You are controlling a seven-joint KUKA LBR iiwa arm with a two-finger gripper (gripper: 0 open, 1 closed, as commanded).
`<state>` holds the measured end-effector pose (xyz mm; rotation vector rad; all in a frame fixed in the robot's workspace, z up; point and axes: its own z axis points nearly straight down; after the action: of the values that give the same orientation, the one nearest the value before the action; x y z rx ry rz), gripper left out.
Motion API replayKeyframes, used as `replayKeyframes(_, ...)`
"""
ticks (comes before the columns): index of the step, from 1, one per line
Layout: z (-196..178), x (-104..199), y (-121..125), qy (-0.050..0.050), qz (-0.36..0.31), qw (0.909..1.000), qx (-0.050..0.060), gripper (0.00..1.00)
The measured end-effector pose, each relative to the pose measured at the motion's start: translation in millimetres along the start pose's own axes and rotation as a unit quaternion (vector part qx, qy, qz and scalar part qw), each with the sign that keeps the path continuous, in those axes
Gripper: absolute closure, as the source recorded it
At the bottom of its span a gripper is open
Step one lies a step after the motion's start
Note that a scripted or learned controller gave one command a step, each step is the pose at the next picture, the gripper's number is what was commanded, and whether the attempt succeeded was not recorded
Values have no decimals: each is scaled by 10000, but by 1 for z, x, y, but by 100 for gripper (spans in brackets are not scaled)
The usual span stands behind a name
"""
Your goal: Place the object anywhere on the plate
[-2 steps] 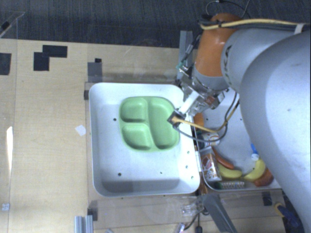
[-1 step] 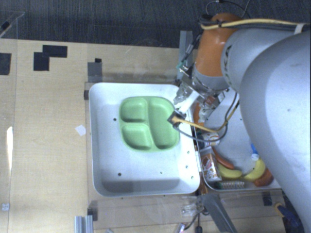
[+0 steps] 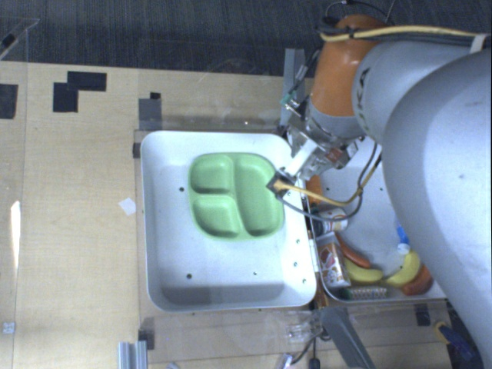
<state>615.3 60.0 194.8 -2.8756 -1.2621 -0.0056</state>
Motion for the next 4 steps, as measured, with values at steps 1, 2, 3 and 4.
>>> replayKeyframes(1,10,36,-33,-6,-1672,9859,2,100)
replayKeyframes(2,-15,50,-85,-7,-1972,9804,4,100)
replayKeyframes(3,3,108,-26,-11,-1609,9870,-2,100)
replayKeyframes(4,-22,63,-54,-7,-1602,9871,-1,100)
